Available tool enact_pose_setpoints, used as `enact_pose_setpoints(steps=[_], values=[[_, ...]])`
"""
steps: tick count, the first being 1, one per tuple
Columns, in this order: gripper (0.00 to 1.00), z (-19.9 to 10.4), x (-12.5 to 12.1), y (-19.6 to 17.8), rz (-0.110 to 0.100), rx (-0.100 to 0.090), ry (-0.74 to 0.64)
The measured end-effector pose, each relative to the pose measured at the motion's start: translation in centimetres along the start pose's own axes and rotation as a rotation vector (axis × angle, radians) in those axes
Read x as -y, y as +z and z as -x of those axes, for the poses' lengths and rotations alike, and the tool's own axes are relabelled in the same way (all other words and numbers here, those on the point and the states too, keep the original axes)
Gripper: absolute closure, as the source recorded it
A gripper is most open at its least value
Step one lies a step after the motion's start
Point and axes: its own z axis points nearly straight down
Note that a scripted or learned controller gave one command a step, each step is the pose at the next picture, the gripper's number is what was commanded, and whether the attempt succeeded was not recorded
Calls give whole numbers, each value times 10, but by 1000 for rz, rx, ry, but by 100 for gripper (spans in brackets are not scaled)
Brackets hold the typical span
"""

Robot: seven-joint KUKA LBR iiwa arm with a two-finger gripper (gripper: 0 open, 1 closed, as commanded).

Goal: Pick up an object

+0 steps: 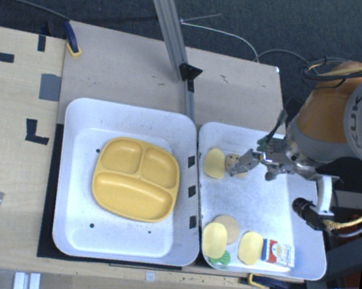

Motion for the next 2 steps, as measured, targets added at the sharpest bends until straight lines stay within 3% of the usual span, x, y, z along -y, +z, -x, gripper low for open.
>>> enact_pose_setpoints(steps=[1, 2], values=[[0, 77, 66, -29, 0, 4, 11], [0, -99, 38, -126, 5, -1, -9]])
